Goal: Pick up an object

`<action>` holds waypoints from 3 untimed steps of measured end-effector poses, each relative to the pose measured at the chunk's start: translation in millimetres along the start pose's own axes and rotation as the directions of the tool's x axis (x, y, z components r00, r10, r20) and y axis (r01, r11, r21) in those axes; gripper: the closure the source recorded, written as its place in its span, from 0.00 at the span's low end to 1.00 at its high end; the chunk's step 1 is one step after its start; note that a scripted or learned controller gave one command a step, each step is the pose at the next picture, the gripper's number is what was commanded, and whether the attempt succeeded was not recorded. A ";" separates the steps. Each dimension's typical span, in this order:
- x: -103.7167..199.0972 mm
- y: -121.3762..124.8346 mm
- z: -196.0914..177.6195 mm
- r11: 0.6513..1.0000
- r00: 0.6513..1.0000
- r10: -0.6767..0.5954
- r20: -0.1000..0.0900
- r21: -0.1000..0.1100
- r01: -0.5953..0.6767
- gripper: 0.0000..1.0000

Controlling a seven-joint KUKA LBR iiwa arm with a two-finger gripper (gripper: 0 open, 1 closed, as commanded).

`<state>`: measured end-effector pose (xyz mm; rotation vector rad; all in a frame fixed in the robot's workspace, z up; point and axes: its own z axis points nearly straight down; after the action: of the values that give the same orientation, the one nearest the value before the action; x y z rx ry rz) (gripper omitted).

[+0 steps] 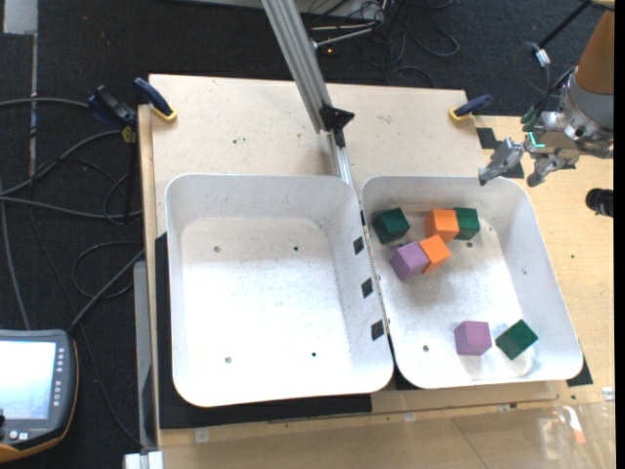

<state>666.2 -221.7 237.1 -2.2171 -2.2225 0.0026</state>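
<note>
The right bin holds several small cubes. A dark green cube, two orange cubes, a green cube and a purple cube cluster near its far left. Another purple cube and a dark green cube lie near the front right. My gripper hangs open above the bin's far right corner, with nothing between its fingers, well apart from all cubes.
The left bin sits beside the right one. A slanted metal pole rises from between the bins at the back. Blue and yellow clamps grip the board's far corners. A pendant screen lies at the lower left.
</note>
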 end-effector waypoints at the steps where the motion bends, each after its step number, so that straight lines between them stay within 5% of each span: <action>1: 0.4 0.8 -2.0 1.000 1.000 -0.001 0.001 -0.002 0.001 0.00; 3: -2.0 0.8 91.4 1.000 1.000 0.002 0.000 0.001 -0.002 0.00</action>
<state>666.8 -223.6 145.7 -2.2191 -2.2195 0.0045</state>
